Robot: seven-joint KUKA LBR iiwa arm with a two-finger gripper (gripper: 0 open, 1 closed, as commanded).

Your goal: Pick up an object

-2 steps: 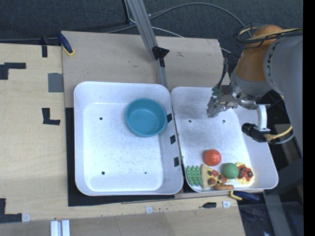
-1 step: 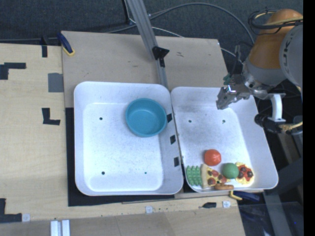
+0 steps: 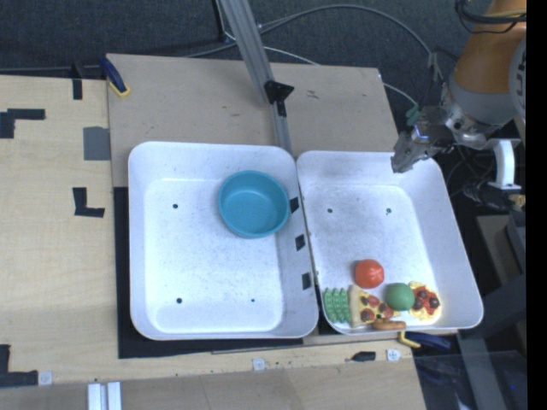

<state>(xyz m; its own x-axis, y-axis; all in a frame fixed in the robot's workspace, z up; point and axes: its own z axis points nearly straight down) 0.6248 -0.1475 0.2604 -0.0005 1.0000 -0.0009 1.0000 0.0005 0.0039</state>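
Near right corner of right bin (image 3: pixel 453 229): red ball (image 3: pixel 369 272) | looks light, smooth, may roll; pinch across middle | gripper (image 3: pixel 405 158) at far rim, state: cannot tell

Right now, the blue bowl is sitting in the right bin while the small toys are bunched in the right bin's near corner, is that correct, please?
Not quite: the blue bowl sits in the left bin, not the right one. The camera view shows this. The rest holds: the small toys are bunched in the near corner of the right bin.
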